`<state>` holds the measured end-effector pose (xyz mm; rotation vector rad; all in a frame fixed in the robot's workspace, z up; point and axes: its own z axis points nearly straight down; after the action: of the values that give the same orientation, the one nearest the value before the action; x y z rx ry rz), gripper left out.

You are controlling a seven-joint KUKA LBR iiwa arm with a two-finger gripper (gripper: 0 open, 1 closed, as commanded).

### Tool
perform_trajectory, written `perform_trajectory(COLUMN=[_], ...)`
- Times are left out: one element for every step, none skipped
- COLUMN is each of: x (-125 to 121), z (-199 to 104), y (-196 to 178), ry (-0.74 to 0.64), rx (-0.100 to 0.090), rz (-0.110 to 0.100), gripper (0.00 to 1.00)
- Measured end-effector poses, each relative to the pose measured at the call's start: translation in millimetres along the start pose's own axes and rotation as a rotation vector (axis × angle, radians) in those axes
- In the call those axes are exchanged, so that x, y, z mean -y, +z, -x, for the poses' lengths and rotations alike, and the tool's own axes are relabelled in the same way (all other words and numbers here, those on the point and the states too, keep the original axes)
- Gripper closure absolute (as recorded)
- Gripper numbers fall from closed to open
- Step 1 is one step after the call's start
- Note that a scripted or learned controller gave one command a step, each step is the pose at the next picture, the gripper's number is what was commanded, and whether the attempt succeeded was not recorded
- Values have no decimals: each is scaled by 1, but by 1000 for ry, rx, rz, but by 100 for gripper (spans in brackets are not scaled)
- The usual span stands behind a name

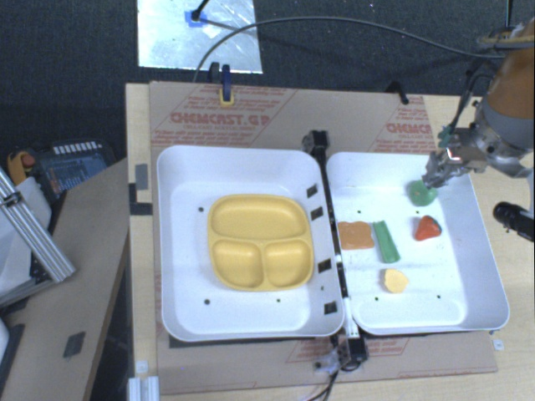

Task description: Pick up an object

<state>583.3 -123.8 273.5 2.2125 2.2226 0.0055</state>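
My gripper reaches in from the right over the far right part of the right bin. Directly below its tip lies a round green object; the tip looks to touch or hover just above it. Also in this bin are a red strawberry-like piece, a green stick, an orange-brown slice and a small yellow piece. I see nothing held between the fingers.
The left bin holds a yellow three-compartment plate. A black divider with clips runs between the bins. Cardboard lies under both bins, and a cable arcs across the back.
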Motion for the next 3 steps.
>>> perform_trajectory(x=[-14,-34,-34], z=[-55,-100,-152], y=[-3,2,14], ry=[-5,-4,-5], rx=[-3,-2,-3], rz=[-2,-2,-6], gripper=[100,100,100])
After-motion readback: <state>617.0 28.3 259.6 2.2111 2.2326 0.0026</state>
